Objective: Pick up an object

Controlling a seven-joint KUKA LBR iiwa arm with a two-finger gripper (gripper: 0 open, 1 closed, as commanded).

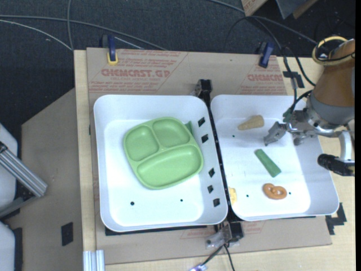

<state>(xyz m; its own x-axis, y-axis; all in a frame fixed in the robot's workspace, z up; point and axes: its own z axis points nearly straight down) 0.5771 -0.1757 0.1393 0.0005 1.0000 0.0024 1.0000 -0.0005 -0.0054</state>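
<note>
The right bin [321, 202] holds three small items: a tan bread-like piece [251, 122] near the back, a green stick [267, 162] in the middle, and an orange pretzel-shaped piece [275, 192] toward the front. My gripper [285, 134] hangs over the bin's back right part, fingers spread and open, with nothing between them. It sits just right of the tan piece and above the green stick's upper end.
A green divided plate [163, 152] lies in the left bin [113, 202]. A black divider with clips [210, 145] runs between the bins. A small yellow bit [232, 195] rests at the right bin's left front edge. Cables cross behind the bench.
</note>
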